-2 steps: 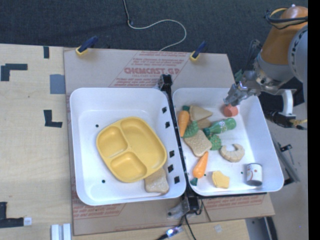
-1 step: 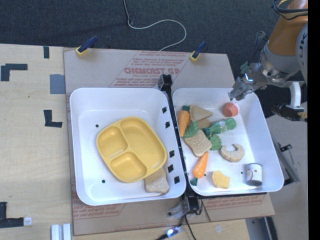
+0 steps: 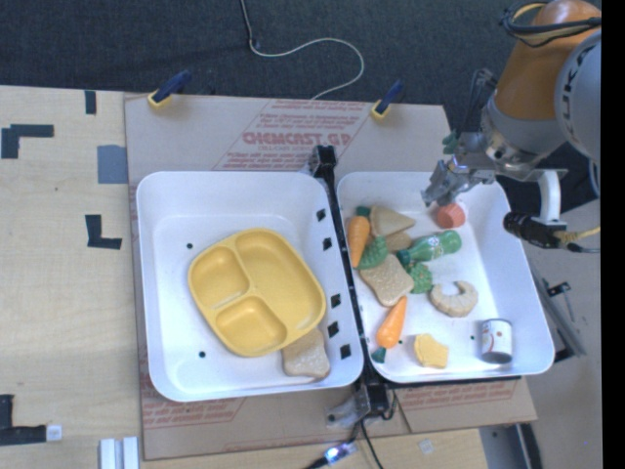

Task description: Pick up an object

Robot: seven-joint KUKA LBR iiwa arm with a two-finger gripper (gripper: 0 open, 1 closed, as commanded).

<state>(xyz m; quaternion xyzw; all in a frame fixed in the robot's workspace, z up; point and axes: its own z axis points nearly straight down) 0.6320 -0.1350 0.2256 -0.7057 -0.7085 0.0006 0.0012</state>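
Your gripper [image 3: 444, 191] hovers at the upper right of the frame, just above a red tomato [image 3: 449, 215]; you cannot tell its state.

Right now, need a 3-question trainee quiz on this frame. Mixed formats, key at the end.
1. True or false: the yellow divided plate lies in the left bin.
2. Multiple choice: the gripper hovers closest to which item in the right bin? A) the cheese wedge B) the small red piece C) the silver can
3. Fill in: two orange carrots lie in the ___ bin.

Key: 1 true. 2 B, it sits just below the gripper at the bin's far end. 3 right; one is by the divider, the other nearer the front.
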